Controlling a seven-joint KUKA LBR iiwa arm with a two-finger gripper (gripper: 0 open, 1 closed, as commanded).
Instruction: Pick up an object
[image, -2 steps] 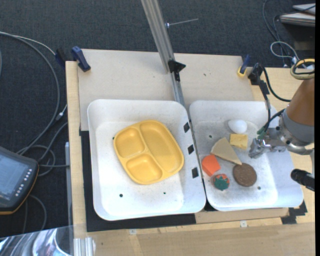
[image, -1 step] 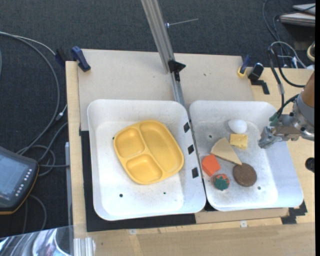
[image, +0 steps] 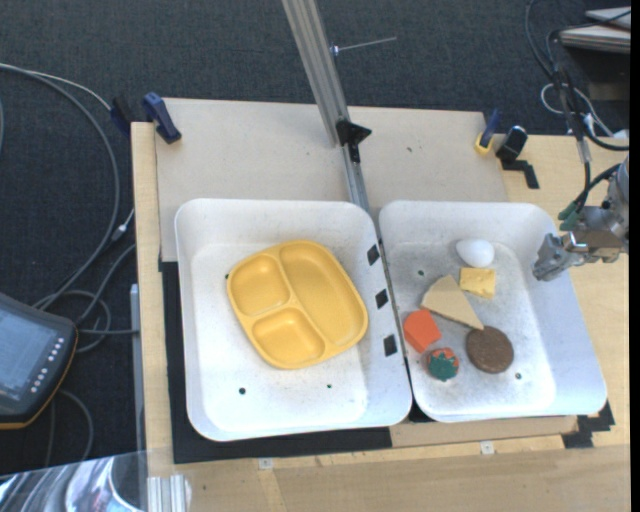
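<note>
Nearest you, along the front of the bench (image: 330, 470), the two white bins are sitting side by side, and you are looking at the left bin (image: 300, 405) carrying only a yellow divided plate (image: 295, 303), which is lying flat at a slight angle across its middle. The things to pick from are all lying in the right bin (image: 565, 345). Closest to you there, a brown disc (image: 490, 350) is resting just beside a small green and orange ball (image: 443, 363), and an orange block (image: 422, 329) is sitting right behind the ball, near the wall shared with the left bin. A pale wedge (image: 452, 303) is lying just behind these, its long edge running toward the brown disc, and a yellow block (image: 478, 282) is touching or nearly touching the wedge's far side. A white egg (image: 475, 251) is lying just beyond the yellow block. The gripper (image: 548, 262) is hanging over the right bin's right rim, level with the egg and the yellow block but well apart from both, and nothing is showing in it; you cannot tell from this view how its grip is standing. Further back, a metal pole (image: 320, 60) is rising from the seam between the bins, a blue clamp (image: 160, 115) is gripping the bench's far left corner, and loose cables (image: 60, 180) are trailing over the dark floor.
</note>
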